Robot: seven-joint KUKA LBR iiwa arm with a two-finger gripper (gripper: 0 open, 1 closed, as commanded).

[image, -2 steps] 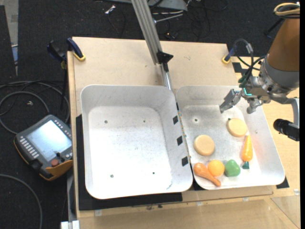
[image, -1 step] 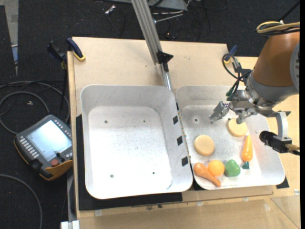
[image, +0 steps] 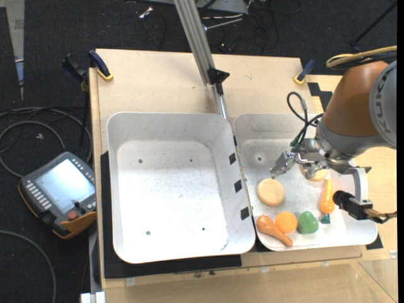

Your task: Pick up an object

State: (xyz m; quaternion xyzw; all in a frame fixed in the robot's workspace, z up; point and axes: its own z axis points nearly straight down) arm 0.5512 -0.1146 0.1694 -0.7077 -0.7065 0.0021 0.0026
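Nearest the lens, along the front edge of the right bin (image: 353, 235): a row of toys; squash (image: 273, 228) lying with its long axis running from upper left to lower right, narrow end toward the front; orange ball (image: 286, 221) touching it; green piece (image: 307, 223) just beside that. Behind them, pale round disc (image: 271, 192), flat, no long axis to speak of. Carrot (image: 326, 198) standing near upright in the picture, tip toward the front wall, close under the wrist. Jaws (image: 291, 161) hanging over the middle of the right bin, behind the disc; pointed toward the left bin (image: 126, 131); cannot tell whether spread or pressed together, and nothing seen pinched. Disc lying just forward and a little left of the jaws, likely the closest candidate; probably calls for a short drop forward; carrot nearer the wrist than the fingertips, so less handy. Counter (image: 164, 84) bare behind both bins.
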